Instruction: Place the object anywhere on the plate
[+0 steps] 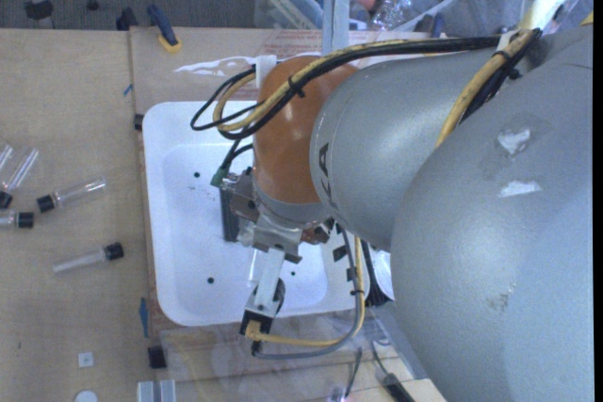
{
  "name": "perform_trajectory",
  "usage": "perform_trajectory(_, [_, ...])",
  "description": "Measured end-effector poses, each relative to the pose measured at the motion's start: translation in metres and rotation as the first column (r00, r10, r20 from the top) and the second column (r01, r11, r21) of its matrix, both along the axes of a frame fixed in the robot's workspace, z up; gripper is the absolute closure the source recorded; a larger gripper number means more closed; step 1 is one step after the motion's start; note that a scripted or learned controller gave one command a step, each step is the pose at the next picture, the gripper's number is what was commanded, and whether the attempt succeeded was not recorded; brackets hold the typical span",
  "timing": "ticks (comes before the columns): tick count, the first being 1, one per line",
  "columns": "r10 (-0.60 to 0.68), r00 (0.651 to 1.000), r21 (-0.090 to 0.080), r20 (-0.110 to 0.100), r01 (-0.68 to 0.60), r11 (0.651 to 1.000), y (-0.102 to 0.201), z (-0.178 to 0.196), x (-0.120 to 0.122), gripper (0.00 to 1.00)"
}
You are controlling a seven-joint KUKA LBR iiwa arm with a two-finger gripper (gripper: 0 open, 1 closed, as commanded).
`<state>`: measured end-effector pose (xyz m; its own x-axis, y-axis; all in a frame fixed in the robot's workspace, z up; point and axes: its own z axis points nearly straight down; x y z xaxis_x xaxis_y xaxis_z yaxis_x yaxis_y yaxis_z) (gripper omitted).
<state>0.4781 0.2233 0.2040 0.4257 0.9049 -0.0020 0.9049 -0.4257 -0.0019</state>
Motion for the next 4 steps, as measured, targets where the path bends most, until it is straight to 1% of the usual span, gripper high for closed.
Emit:
perform_trajectory(1, [-0.63,0.777,0.001,0.003,0.63,0.777,-0.034,0.0,0.089,1.0])
perform_trajectory(2, [-0.727,0.687,0.003,0.004,0.727,0.687,-0.001,0.001,0.165,1.0])
perform_trajectory(3, [-0.775,0.633,0.008,0.004,0.774,0.633,-0.004,-0.107,0.111,1.0])
perform_trajectory(4, [-0.678,0.735,0.0,0.003,0.678,0.735,0.001,0.017,0.174,1.0])
